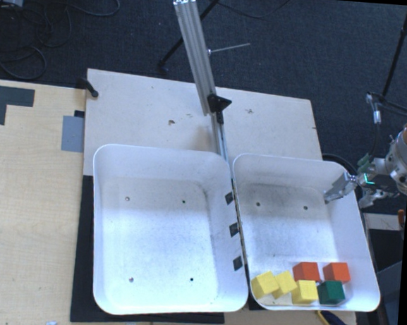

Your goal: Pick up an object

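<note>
Five small coloured cubes, the things on offer for picking, lie clustered in the near right corner of the right-hand shallow white plastic bin. Two yellow cubes sit at the cluster's left, touching or nearly so, with a third yellow cube just right of them. An orange cube stands behind that one, a second orange cube lies further right, and a dark green cube sits in front of it, close to the bin's wall. All of them rest on the bin floor; none is lifted.

The gripper hangs at the far right rim of the same bin, well apart from the cubes, with nothing between its fingers. Whether those fingers are spread or closed is too small and blurred to tell.

The left-hand shallow white bin holds no cubes. A slanted grey metal rail rises behind the two bins.

As a judgement, the pick is not yet begun: the arm needs to travel toward the near corner, descend over one cube and close on it. The tight packing may make a clean grasp awkward.
</note>
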`<state>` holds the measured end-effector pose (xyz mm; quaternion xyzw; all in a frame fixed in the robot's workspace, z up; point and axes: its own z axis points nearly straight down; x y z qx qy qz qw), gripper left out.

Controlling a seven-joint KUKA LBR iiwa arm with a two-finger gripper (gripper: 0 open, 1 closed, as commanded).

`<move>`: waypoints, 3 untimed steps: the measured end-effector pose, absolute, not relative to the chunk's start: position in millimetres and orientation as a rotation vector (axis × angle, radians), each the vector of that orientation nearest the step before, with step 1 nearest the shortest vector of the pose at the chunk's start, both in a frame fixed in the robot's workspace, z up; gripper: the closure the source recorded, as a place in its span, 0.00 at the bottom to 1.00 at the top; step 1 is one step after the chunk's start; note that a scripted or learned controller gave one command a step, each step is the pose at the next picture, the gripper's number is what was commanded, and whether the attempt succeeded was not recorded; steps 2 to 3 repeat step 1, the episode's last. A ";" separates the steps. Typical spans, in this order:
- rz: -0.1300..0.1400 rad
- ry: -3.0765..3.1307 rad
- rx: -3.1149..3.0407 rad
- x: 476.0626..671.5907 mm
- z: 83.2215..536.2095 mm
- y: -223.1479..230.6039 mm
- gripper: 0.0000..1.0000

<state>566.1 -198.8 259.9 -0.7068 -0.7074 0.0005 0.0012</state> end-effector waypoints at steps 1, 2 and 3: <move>0.005 -2.217 -2.218 571.3 220.1 -209.3 0.00; 0.005 -2.217 -2.218 571.3 220.1 -209.3 0.00; 0.005 -2.217 -2.218 571.3 220.1 -209.3 0.00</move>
